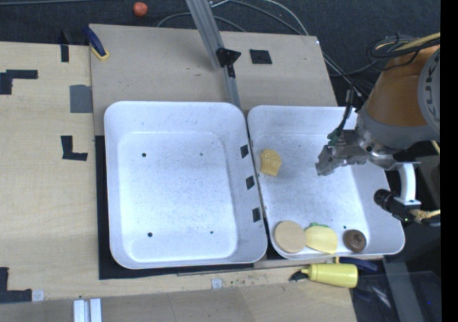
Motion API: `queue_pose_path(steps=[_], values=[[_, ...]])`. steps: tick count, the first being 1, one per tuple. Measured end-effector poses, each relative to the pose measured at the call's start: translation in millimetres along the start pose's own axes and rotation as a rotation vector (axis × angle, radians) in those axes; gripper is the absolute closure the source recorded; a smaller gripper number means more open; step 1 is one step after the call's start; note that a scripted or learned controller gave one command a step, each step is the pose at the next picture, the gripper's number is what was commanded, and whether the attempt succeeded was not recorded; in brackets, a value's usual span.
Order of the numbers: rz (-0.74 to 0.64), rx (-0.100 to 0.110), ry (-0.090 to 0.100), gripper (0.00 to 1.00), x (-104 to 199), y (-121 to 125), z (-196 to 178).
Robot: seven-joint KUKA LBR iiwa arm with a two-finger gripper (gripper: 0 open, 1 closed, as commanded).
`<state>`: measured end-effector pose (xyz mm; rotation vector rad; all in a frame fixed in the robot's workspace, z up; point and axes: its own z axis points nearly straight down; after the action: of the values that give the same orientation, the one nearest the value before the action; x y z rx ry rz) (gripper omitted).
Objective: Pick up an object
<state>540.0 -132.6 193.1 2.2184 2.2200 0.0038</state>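
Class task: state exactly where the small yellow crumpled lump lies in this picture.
The yellow lump lies in the right bin, close to its left wall, left of the gripper and above the tan disc.

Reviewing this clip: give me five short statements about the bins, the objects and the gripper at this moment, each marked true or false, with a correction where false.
1. The gripper is over the right bin. True.
2. A yellow crumpled lump lies in the left bin. False: it lies in the right bin, near the bin's left wall.
3. A tan disc, a yellow rounded piece and a small brown round object sit along the right bin's near edge. True.
4. The yellow-handled tool lies inside the right bin. False: it lies on the bench just outside the bin's near rim.
5. The gripper is touching the tan disc. False: the gripper is well apart from it, farther up the bin.
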Motion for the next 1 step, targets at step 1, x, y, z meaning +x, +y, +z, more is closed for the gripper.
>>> queue_pose_path(steps=[1], values=[[0.000, 0.000, 0.000, 1.00, -5.9, 8.9, -50.1]])
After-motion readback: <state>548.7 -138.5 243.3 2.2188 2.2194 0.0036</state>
